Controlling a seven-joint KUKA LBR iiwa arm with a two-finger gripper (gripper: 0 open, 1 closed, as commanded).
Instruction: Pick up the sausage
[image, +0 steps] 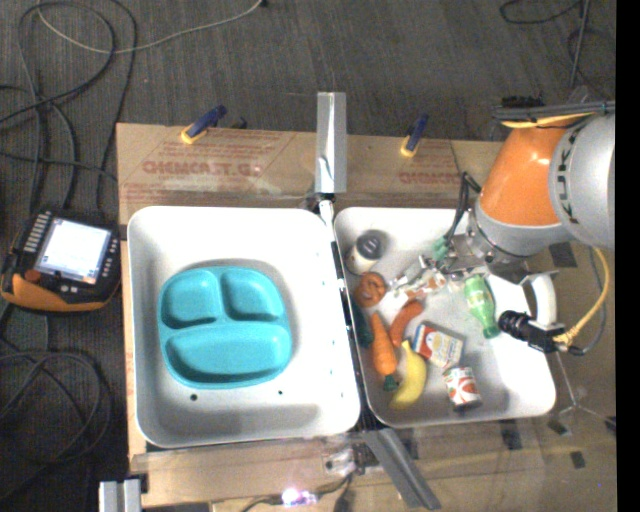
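Note:
The sausage (404, 319) is a reddish-brown curved piece lying in the right bin (530, 400), between the carrot (382, 346) and a small carton (437, 343). My gripper (425, 277) hangs over the bin just above and right of the sausage's upper end, reaching in from the right under the orange band. Nothing shows in its grasp. The sausage lies on the bin floor.
Around the sausage lie an orange round toy (370, 288), a banana (410, 378), a red can (461, 387), a green bottle (480, 304) and a grey round object (371, 243). The left bin (150, 250) holds a blue divided plate (226, 326).

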